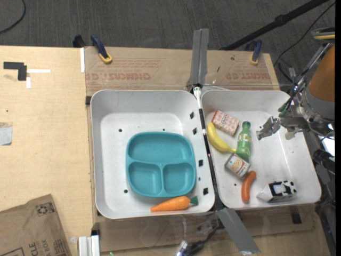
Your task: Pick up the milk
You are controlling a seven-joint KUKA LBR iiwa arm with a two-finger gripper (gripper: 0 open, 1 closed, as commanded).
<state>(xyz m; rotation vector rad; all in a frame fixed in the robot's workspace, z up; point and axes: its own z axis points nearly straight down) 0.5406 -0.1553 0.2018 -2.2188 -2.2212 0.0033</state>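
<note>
Early approach step, by the look of it: gripper [268,127] poised over the upper right part of the right bin [314,159], jaws parted a little with nothing between them, hanging above bare white floor just right of the green bottle [244,140]. Milk [279,190], a small white carton with black cow patches, lying tipped on its side in the lower right corner of the same bin, well apart from the jaws and close to the front wall. Next move, judged from here: travel toward the front of the bin, line up across the carton's narrower faces, then descend; little room between carton and wall, so a likely scrape or a push into the corner. Nearby clutter worth avoiding: red sausage [246,186] just left of the carton, small can [237,166] above that, banana [216,138] along the inner wall, pink snack box [225,122] near the top. Left bin [101,159] carrying a teal divided plate [160,164] and a carrot [170,204] at its front edge. Readable writing: red mirrored lettering on the cardboard sheet [144,73] behind the bins, seemingly "CHEMCO" something, upside down; part of a word ending "CLE" beside a recycling mark on the brown box [29,231] on the worktop at lower left. Labels on can, snack box and carton too small to read.
</note>
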